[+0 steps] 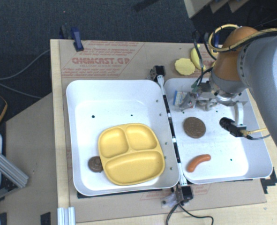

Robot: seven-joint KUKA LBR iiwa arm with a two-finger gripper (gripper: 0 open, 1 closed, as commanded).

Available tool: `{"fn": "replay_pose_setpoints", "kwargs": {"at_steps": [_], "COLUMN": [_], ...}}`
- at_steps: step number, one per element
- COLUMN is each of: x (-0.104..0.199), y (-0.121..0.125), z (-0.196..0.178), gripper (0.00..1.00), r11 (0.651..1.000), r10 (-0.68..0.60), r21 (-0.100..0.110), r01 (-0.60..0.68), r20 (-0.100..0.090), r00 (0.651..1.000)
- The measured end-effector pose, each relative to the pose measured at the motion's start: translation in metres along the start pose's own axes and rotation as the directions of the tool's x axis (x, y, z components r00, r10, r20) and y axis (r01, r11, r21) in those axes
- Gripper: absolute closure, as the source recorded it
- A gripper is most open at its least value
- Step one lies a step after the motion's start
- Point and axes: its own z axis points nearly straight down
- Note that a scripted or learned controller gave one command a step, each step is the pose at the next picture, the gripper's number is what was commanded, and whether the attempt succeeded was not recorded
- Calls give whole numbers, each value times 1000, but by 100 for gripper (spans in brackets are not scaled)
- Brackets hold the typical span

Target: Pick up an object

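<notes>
Two bins sat side by side on the desk [58, 125]. In the left bin [77, 97], a divided tray [130, 153] lay toward the near side, with a small round piece [95, 164] touching its left edge. In the right bin [255, 163], a round disc [194, 127] lay near the middle and a sausage [198, 161] nearer the front. The claw [194, 101] hung over that bin's far left corner, behind the disc. Two lumps [185, 66] rested on the desk behind the right bin.

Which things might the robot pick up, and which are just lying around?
Might get picked up: brown disc, toy sausage, yellow divided plate, small brown piece.

Just lying around: blue clip, yellow lumps outside the bins.
</notes>
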Motion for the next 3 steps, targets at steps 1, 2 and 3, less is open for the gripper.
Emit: {"fn": "replay_pose_setpoints", "kwargs": {"at_steps": [1, 2, 3], "x": [15, 8, 8], "y": [-114, -81, -73], "z": [1, 0, 0], "gripper": [0, 0, 0], "r11": [1000, 1000, 1000], "r10": [4, 1, 1], "r21": [12, -2, -1], "r01": [-4, -1, -1], "r20": [-5, 0, -1], "r00": [1000, 1000, 1000]}}
